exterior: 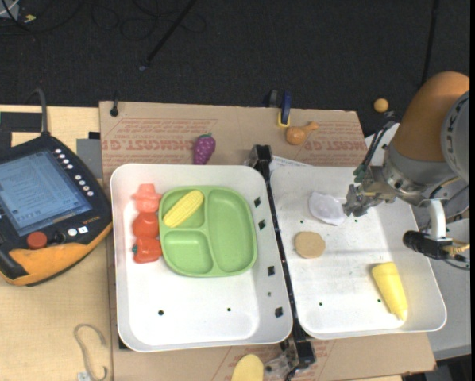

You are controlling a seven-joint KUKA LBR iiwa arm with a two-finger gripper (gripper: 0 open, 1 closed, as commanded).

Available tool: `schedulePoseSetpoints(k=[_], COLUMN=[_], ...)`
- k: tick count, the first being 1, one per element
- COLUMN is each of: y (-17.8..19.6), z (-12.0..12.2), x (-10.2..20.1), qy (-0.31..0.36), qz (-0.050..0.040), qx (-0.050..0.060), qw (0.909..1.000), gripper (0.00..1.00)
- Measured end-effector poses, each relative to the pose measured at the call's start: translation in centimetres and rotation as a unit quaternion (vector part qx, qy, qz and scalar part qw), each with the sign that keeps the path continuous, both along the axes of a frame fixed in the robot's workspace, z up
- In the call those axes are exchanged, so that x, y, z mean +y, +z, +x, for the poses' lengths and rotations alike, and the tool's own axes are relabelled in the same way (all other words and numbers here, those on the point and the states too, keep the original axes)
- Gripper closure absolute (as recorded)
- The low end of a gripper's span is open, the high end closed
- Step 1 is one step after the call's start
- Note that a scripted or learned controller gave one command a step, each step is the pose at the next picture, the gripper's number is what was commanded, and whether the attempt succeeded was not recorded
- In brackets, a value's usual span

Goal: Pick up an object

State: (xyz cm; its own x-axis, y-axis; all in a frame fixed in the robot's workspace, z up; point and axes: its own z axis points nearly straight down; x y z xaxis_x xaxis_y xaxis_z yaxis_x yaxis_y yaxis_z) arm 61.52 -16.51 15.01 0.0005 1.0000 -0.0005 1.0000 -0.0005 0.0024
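My gripper (355, 205) hangs over the back of the right bin (428, 320), just right of a pale translucent object (326, 207) lying on the bin floor. A round tan cookie (309, 245) lies below and to the left of the gripper. A yellow cone-shaped item (389, 287) rests near the right bin's front right. In the left bin (190, 328) a green divided plate (208, 230) carries a yellow corn cob (181, 207), with a red and pink toy (146, 223) beside its left edge. The fingertips are too dark and small to read.
A teach pendant (35, 205) lies left of the bins. On the cardboard behind them sit a purple grape toy (203, 148) and an orange duck-like toy (300, 132). A yellow object (248, 367) lies at the front edge.
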Motion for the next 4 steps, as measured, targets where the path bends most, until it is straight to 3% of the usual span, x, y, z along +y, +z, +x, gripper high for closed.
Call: schedulePoseSetpoints(k=[1,2,4], y=[6.3,7.9,6.0], z=[0.1,0.1,-6.7], x=[0.2,0.1,8.7], qy=[0.0,0.0,0.001], qz=[-0.0001,0.0004,0.0017], qx=[-0.001,0.001,0.004], qw=[1.0,1.0,1.0], gripper=[1.0,1.0,1.0])
